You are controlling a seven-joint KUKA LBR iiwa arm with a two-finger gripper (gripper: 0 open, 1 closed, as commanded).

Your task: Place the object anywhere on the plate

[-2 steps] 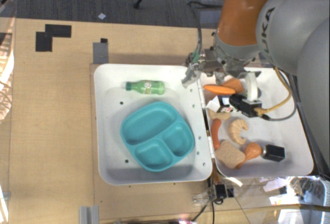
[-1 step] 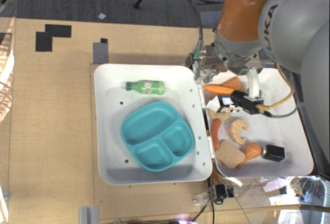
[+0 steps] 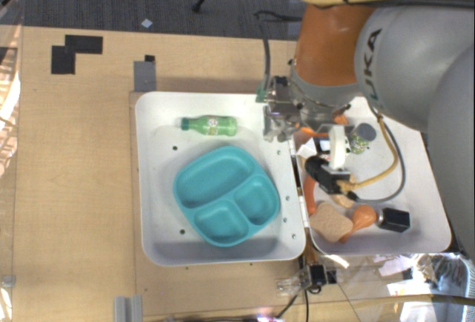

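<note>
A teal plate (image 3: 226,196) with three compartments lies in the middle of the left bin (image 3: 148,187). A green bottle (image 3: 209,125) lies on its side at that bin's far edge, above the plate. My gripper (image 3: 279,122) hangs over the wall between the two bins, near their far end, to the right of the bottle and above the plate's far right corner. The big grey arm and orange wrist band cover much of the right bin (image 3: 434,228). I see nothing held in the gripper.
In the right bin's near part lie a slice of bread (image 3: 330,222), an orange rounded piece (image 3: 363,217), a black block (image 3: 395,219) and a thin red-orange piece (image 3: 307,194) along the left wall. A small grey round thing (image 3: 364,133) sits farther back.
</note>
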